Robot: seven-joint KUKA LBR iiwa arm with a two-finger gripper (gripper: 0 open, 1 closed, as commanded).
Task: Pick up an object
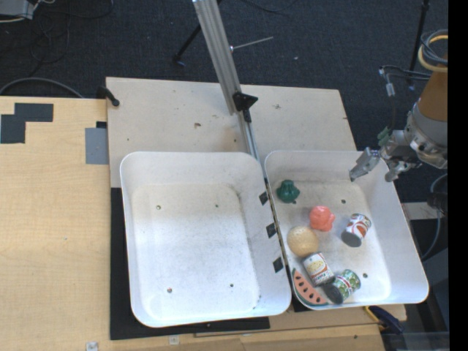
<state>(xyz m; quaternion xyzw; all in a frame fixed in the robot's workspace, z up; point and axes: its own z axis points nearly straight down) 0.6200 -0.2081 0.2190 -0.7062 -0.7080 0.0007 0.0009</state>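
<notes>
Grey fingers of our gripper (380,163) are hanging spread and bare over the right bin's (409,284) far rim, so we are judging ourselves pre-grasp, needing next to descend toward the pink ball (322,217) or red can (356,229) lying below.
</notes>
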